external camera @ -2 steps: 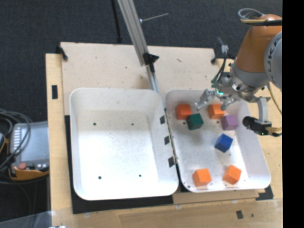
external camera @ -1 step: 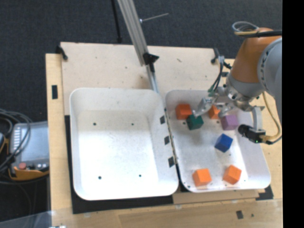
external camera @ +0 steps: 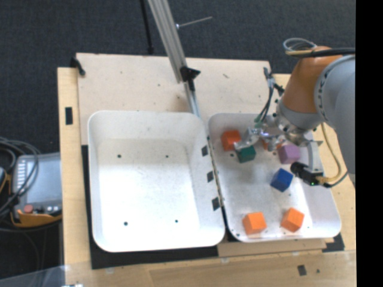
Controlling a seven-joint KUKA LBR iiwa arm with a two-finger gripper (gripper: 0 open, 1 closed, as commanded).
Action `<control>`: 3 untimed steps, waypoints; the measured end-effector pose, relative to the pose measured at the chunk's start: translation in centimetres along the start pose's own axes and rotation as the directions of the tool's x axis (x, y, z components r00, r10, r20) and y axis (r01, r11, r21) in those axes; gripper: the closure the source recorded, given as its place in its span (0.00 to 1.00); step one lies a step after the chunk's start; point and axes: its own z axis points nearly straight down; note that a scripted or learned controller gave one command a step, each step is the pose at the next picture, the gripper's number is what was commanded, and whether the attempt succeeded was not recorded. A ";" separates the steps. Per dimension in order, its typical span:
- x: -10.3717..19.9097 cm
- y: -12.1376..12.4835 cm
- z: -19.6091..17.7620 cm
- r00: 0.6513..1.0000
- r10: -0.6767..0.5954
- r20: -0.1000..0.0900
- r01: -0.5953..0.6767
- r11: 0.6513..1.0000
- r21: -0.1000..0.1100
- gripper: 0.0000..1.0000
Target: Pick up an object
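End effector low in right bin — beside green block.

Counted: two white bins, left and right. In the right bin, six blocks: three orange, far left, near middle, near right; one green; one purple; one blue.

We list a wooden bench bearing the left white bin, and an aluminium rail slanting from the top edge to a black bracket. Left of the bench we note a pendant controller with cables on dark carpet.
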 end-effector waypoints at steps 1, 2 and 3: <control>0.0 0.0 2.8 1.000 -0.001 0.001 0.001 1.000 0.017 0.00; 0.0 0.1 1.5 1.000 0.000 -0.001 0.000 1.000 0.013 1.00; 0.8 0.9 -4.2 1.000 -0.001 0.002 0.001 1.000 0.009 1.00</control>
